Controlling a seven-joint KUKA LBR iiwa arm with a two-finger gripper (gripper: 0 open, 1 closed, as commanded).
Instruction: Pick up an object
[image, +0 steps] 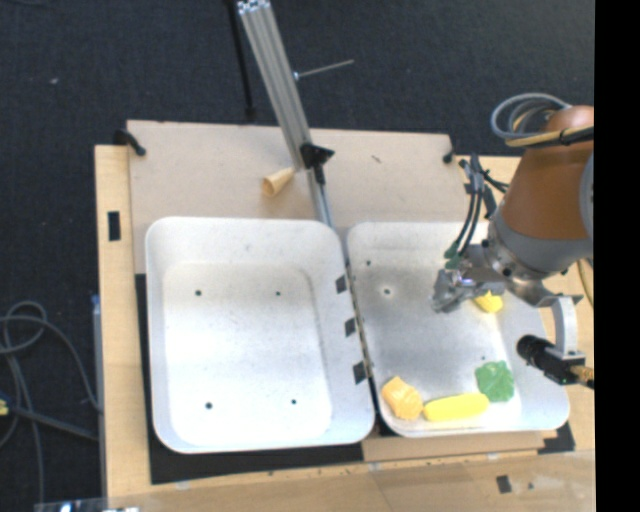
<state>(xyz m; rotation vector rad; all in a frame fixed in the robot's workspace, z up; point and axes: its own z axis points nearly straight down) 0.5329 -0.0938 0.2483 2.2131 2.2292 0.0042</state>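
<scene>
The right bin (400, 330) holds several small objects. An orange-yellow block (402, 397) lies at its near left corner, with a long yellow piece (456, 407) beside it along the near wall. A green lump (494, 381) sits just right of those. A small yellow piece (489, 302) lies right beside my gripper (450, 291), which hangs low over the middle right of this bin. The wrist hides how the gripper meets that piece, and I see nothing clearly held.
The left bin (170, 250) adjoins the right one at a divider with black clips. A slanted metal pole (285, 100) rises from behind the bins. A small tan cone (279, 181) lies on the bench board behind the left bin.
</scene>
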